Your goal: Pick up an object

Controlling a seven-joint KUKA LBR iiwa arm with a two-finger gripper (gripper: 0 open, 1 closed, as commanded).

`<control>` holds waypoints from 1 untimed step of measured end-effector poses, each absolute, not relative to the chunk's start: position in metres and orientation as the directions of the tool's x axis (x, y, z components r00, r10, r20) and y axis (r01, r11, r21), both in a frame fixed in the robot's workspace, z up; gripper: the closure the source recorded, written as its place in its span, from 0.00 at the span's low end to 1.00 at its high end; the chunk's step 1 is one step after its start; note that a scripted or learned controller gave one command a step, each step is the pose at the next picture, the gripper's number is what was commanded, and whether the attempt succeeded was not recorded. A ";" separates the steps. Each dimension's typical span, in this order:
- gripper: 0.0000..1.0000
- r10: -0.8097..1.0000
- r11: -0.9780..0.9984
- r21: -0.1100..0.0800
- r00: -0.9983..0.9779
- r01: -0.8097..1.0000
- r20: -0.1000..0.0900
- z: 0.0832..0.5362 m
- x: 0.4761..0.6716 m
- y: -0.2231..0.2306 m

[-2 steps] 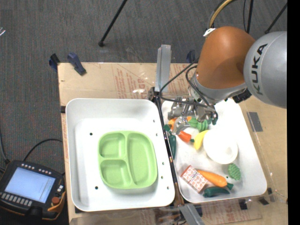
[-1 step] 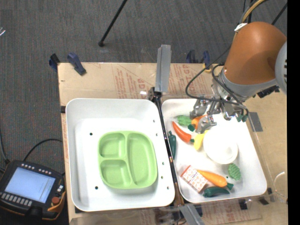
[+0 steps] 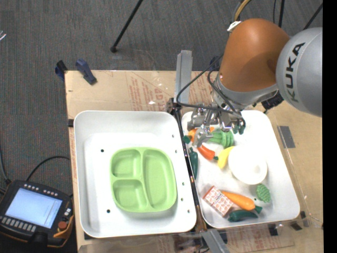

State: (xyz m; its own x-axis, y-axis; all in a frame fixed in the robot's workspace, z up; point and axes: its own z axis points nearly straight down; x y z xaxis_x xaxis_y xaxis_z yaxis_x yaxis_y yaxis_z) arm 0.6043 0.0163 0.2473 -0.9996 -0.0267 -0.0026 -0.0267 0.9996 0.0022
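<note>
Grey metal jaws (image 3: 217,123) hovered low at far end of right white bin (image 3: 281,191), above small orange toy carrot (image 3: 206,152); jaw state unclear. Step: approach. Next: descend squarely, close on carrot.

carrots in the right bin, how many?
2. One large carrot lies near the front of the right bin, beside the small box. A smaller carrot lies just below the end effector. The arm may hide more.

Grey arm (image 3: 274,57) bent downward, hand (image 3: 216,124) lowered.
</note>
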 end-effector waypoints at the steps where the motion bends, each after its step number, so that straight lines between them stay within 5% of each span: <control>1: 1.00 -0.461 0.887 0.003 -0.887 -0.461 0.002 0.202 0.518 -0.066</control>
